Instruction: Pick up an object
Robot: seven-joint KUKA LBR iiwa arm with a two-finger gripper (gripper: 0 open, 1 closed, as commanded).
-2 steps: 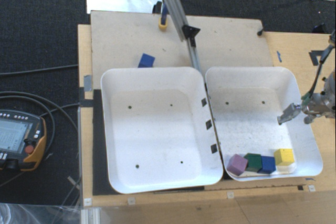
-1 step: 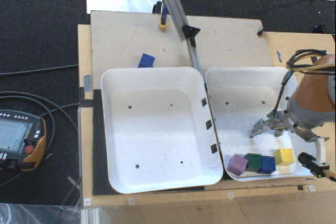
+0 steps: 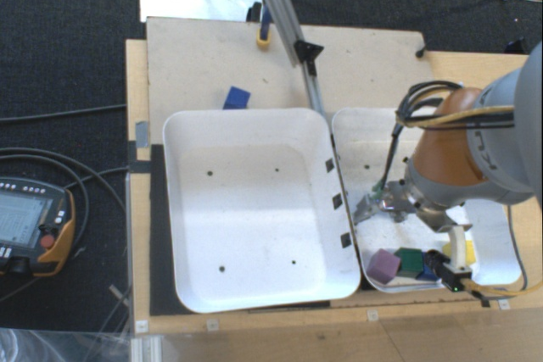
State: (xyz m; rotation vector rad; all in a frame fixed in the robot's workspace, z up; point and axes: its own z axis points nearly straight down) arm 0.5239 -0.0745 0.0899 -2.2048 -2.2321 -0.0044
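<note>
My gripper is low inside the right bin, close to its left wall, with the orange-banded wrist above it. A purple block lies in the bin's front corner, just below the gripper and apart from it. A green block lies against the purple one on its right, with a bit of blue showing under it. I see nothing held at the gripper's tip. The arm hides much of the right bin's floor.
The left bin sits beside the right one, their walls touching. A small blue block lies on the bench behind the left bin. A slanted metal pole crosses above the back of the bench.
</note>
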